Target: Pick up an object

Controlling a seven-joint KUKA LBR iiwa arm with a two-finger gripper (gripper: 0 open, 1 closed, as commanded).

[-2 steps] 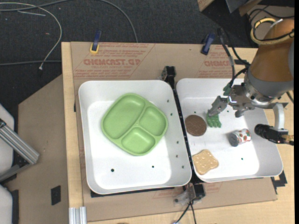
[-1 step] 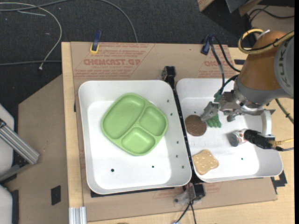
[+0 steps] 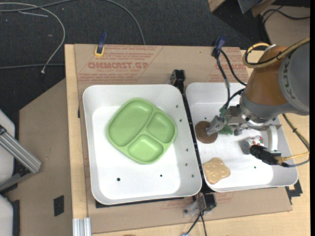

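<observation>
In the right bin, a brown round disc lies against the left wall. Nearer the front left corner rests a tan, lumpy flat piece. My gripper hangs low over the bin's left half, just right of the brown disc and close to it. A small green object shows right under the gripper; whether it is gripped is unclear. The grey arm with its orange band covers the bin's back right part.
The left bin bears a green three-compartment plate near its middle. Black clips sit on the divider between the bins at the back and front. Cables trail over the right bin's back edge.
</observation>
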